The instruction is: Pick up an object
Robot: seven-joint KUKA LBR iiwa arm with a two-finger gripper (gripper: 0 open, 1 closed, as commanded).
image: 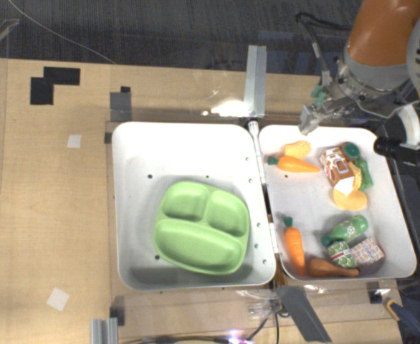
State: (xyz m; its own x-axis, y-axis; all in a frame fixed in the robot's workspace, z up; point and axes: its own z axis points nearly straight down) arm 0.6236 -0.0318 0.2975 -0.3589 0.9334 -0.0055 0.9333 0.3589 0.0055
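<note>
1. Nearest the camera, a green divided plate [201,226] lies in the left bin [135,156].
2. Right of that plate, the right bin [307,192] holds toy carrots [297,165], cartons and other toy food; no target is gripped yet.
3. Further right and behind, the gripper [312,117] hangs over the bin's back rim, carrying nothing; a descent here may strike the rim.

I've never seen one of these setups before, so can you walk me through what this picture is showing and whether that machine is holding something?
One camera looks down at a slant on a wooden bench with two white bins. The orange and grey shape at top right is a robot arm; its claw hovers above the right bin's far edge, nothing visibly between its fingers. The left bin holds a green divided plate. The right bin holds toy food: two carrots, small cartons and other pieces.
</note>
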